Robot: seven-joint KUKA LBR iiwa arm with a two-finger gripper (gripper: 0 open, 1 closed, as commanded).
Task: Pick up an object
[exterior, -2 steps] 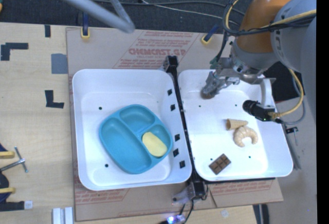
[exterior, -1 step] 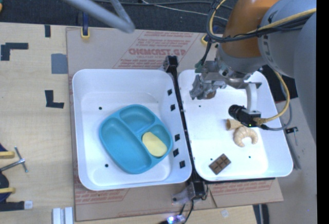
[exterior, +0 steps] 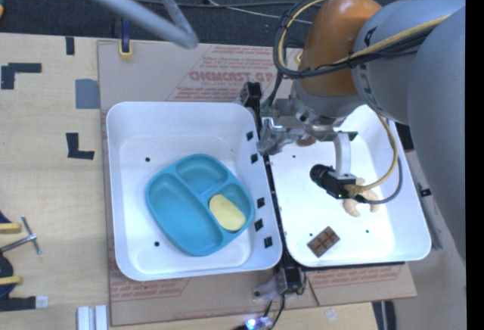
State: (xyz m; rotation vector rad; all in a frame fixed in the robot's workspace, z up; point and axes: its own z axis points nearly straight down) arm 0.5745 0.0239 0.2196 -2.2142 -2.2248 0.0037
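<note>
Pale wooden bench [exterior: 45,185], two white bins | gripper [exterior: 277,135] hangs over the divider between them, open or clenched impossible to tell | brown block [exterior: 324,242] lies in view's right-hand bin [exterior: 393,234], well toward the camera from the gripper, long axis slanted.

Left bin [exterior: 125,169]: blue divided tray [exterior: 175,209] lying flat, turned at a slant to the walls, with a rounded pale yellow piece [exterior: 227,213] sitting in its near-right compartment. Right bin [exterior: 393,241]: small brown scored square [exterior: 323,242] lying flat on the floor near the near wall, slightly rotated. Small pale tan lump [exterior: 354,206] just beyond it toward mid-bin, partly covered, shape unclear; the two apart, not touching.
</note>
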